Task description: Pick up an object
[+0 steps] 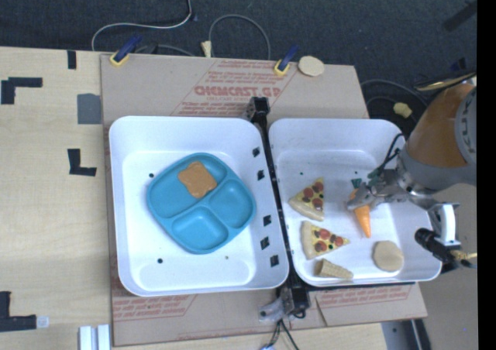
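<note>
Carrot (pixel 363 220) sits in the right bin (pixel 333 130), and my gripper (pixel 364 195) is low, right over its top end. I cannot tell if the gripper grips it or is let go, so I count the pick as not done yet. Lifting is left. Two pizza slices (pixel 309 200) (pixel 321 241), a cone (pixel 332 269) and a round cookie (pixel 387 255) lie near, so room is tight. The bin's far wall is close. The left bin (pixel 132 139) holds a blue plate (pixel 232 221) with toast (pixel 198 179).
</note>
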You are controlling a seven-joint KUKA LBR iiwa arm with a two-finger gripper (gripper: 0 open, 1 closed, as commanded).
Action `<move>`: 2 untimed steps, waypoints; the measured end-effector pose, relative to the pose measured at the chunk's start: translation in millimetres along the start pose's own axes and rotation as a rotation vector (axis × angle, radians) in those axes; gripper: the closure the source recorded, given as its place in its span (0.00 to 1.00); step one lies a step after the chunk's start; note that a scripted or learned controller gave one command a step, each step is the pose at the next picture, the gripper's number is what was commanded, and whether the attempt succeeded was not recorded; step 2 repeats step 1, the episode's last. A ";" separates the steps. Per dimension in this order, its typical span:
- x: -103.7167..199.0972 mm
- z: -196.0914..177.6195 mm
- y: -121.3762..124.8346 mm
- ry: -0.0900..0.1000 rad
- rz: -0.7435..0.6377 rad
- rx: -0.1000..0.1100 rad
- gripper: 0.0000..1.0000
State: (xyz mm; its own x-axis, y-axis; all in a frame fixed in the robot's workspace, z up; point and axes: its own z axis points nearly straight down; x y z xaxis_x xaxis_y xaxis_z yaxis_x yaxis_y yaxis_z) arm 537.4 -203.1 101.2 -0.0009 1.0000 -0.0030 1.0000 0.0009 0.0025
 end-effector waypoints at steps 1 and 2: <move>102.1 -66.3 -0.7 0.005 -0.008 0.000 1.00; 102.1 -66.3 -0.7 0.005 -0.008 0.000 1.00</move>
